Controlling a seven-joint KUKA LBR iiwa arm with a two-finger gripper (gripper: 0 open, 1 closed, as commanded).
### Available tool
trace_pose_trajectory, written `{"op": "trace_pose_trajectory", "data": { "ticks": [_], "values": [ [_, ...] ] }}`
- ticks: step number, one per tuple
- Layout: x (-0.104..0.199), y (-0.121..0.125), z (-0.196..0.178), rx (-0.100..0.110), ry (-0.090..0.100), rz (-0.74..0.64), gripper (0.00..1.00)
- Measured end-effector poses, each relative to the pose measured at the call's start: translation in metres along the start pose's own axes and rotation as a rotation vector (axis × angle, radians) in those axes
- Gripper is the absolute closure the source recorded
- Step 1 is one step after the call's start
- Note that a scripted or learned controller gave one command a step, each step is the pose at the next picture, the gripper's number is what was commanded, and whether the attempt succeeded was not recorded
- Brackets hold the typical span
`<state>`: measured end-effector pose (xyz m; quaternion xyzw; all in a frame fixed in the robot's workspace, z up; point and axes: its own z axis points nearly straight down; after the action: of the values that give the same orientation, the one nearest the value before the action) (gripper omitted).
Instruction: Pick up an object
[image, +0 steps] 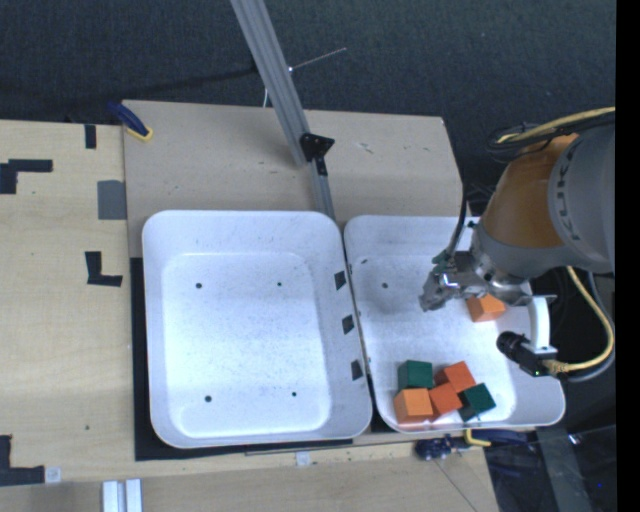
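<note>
Nearest the camera, at six o'clock in the right bin (400, 250), a cluster of small blocks is seen: an orange block (413, 403), a green block (415, 375), a second orange block (452, 385) and a dark green block (477, 400), touching one another. They are judged light, rigid and best taken across opposite flat faces; no long axis is apparent. Farther back, at three o'clock, a lone orange block (487, 308) lies just beside the pincer (437, 292); whether the pincer is clenched or released cannot be told. The left bin (240, 225) sits alongside on the surface (60, 350).
</note>
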<state>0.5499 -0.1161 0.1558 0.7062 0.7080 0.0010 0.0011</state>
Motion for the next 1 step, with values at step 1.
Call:
{"op": "trace_pose_trajectory", "data": {
  "ticks": [1],
  "values": [
    [0.0040,-0.0040,-0.0606,-0.002,-0.001,0.000,1.00]
  ]
}}
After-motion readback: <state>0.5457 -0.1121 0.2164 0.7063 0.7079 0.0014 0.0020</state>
